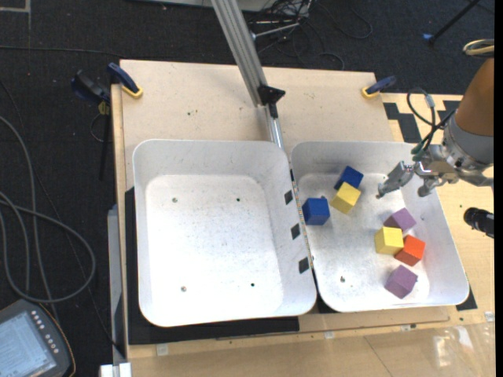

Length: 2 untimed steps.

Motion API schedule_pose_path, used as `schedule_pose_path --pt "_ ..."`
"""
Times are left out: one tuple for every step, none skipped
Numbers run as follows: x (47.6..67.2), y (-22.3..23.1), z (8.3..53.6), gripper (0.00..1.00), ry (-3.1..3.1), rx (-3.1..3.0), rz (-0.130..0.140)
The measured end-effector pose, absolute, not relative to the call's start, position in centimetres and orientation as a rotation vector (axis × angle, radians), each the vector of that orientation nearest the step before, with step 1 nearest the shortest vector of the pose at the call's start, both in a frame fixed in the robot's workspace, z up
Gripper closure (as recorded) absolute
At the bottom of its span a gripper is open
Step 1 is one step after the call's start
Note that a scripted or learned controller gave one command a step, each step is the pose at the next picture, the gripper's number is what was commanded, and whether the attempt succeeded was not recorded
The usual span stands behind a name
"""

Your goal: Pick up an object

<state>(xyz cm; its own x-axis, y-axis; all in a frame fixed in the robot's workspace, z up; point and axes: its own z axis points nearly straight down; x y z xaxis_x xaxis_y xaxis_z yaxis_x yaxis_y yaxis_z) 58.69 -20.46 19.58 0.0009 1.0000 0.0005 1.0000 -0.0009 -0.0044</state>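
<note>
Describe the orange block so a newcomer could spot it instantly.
Look in the right bin, lower right part, where four blocks cluster. The orange block sits mid-cluster, touching the yellow block on its left. It is the only orange one; the other two neighbours are purple.

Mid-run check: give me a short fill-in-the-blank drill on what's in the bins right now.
1. All the blocks lie in the ____ bin.
2. The orange block touches a ____ block on its left.
3. The number of purple blocks is ____.
4. The tool hovers above the right bin, nearest the blue block, which rests against a ____ block.

Missing words: right; yellow; two; yellow
</note>
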Motion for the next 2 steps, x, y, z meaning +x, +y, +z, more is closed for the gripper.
schedule_pose_path --pt "58.6 -19.8 13.3 0.00 -2.219 -2.219 0.004" --pt "58.7 -19.9 14.8 1.00 -2.224 -2.225 -0.001"
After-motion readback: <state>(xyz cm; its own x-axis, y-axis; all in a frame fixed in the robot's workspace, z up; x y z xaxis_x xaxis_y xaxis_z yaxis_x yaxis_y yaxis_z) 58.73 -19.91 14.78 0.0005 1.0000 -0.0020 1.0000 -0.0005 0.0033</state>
